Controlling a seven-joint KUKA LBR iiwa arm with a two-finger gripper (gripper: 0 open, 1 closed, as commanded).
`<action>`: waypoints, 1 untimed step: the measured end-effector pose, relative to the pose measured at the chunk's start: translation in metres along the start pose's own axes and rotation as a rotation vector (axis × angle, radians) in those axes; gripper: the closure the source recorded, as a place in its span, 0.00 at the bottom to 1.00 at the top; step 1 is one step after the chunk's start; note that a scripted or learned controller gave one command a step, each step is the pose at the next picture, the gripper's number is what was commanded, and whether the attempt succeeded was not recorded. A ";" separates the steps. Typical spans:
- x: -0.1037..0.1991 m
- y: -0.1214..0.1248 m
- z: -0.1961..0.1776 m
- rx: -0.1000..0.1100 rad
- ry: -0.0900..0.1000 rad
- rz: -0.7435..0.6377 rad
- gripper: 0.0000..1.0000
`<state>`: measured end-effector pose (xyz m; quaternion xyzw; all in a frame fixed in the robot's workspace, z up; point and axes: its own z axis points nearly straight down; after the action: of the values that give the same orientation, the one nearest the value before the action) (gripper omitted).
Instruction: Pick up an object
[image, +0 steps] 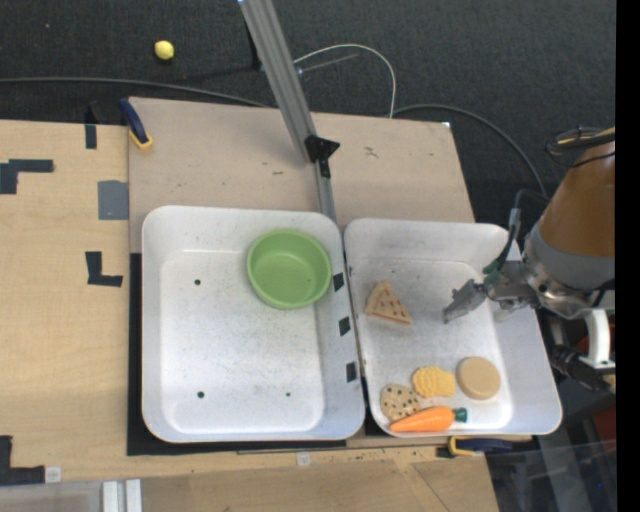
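Light wood table (60, 300) on dark carpet, carrying two white bins side by side. Left bin (170, 330): green bowl (289, 268) at upper right corner. Right bin (520, 400): wedge-shaped cracker (388, 303) near left wall; along the front, speckled cookie (400, 401), yellow round cracker (433, 381), tan disc (479, 378), carrot (428, 420) against front wall. Yellow ball (164, 49) on carpet, far back. Grey pole (285, 80) slanting over rear of table. Arm entering from right, pincer (462, 302) low over right bin's middle, apart from all items; released or clenched: cannot tell.
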<state>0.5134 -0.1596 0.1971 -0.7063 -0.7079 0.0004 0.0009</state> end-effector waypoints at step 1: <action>0.000 0.000 0.000 0.000 0.000 0.000 0.00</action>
<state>0.5134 -0.1597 0.1971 -0.7064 -0.7078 0.0004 0.0011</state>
